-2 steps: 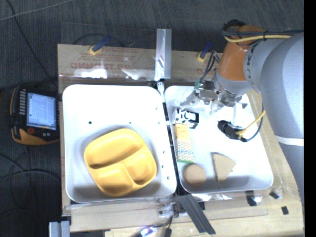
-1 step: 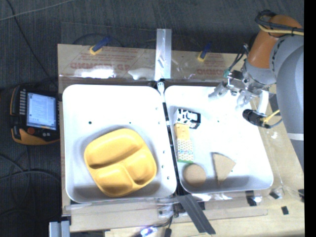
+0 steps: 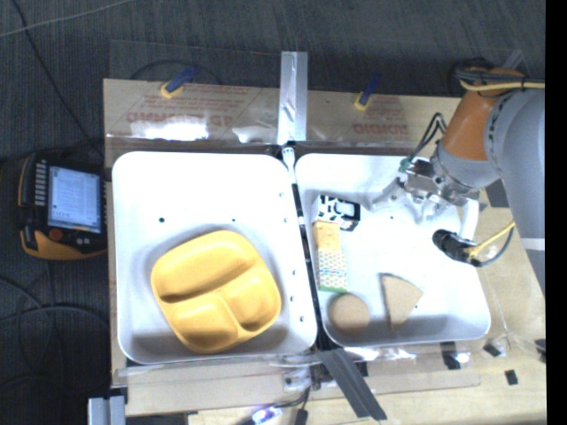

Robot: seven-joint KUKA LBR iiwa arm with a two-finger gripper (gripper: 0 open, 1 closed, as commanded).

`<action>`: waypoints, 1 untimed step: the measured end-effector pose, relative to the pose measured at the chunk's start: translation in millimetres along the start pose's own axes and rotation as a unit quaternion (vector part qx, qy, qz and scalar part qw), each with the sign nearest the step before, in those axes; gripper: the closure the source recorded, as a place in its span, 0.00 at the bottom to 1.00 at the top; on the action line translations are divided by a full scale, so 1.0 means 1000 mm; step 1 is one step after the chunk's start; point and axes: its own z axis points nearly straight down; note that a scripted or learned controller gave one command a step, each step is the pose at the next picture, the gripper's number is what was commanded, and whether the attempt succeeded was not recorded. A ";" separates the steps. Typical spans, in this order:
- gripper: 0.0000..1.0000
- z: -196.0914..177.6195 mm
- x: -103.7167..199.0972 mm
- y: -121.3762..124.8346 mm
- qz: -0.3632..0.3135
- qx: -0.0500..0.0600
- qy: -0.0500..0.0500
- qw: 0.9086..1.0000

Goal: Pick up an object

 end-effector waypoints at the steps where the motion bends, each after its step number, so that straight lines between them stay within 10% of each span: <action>1: 0.00 0.000 0.011 0.027 0.063 0.002 -0.002 0.998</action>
